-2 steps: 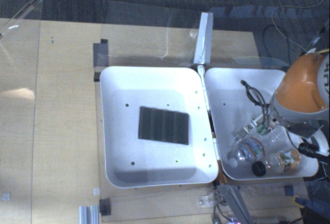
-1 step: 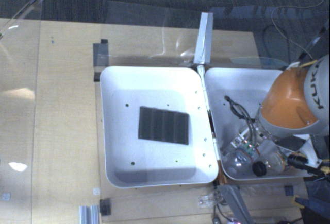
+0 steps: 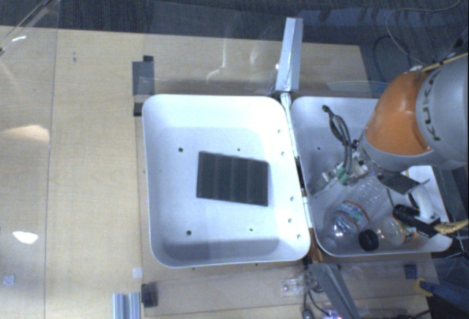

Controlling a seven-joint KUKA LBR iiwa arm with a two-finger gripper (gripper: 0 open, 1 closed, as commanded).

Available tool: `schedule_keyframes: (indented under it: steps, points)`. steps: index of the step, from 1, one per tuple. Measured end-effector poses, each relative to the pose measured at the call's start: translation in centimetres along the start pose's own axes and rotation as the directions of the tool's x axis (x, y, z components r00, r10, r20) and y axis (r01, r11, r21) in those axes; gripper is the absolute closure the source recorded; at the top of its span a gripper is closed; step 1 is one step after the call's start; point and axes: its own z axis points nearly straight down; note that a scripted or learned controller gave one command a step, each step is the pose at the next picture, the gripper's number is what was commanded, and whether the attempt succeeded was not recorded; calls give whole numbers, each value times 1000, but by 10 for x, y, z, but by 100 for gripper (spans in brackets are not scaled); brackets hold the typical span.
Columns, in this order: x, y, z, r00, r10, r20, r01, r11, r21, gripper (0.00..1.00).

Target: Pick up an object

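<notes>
A clear plastic bottle lies on its side in the right bin, near the front. Beside it, toward the front right, lies a second clear bottle with a black cap. My gripper reaches down into the right bin just above and left of the first bottle, close to the bin's left wall. The grey arm with its orange band covers the bin's right half. A dark ribbed rectangular pad lies flat in the middle of the left bin.
A thin black curved cord-like thing lies in the back of the right bin. The wall between the two bins runs right beside the gripper. A metal post stands behind the bins.
</notes>
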Motion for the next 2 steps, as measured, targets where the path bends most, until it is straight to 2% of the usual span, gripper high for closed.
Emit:
schedule_keyframes:
  steps: [1, 2]
  points:
    - [-20, -61, -29, 1000, 9, -1, -9, 1000, 2, 0]
    - [-1, -53, -35, 998, 61, -2, -61, 998, 2, 0]
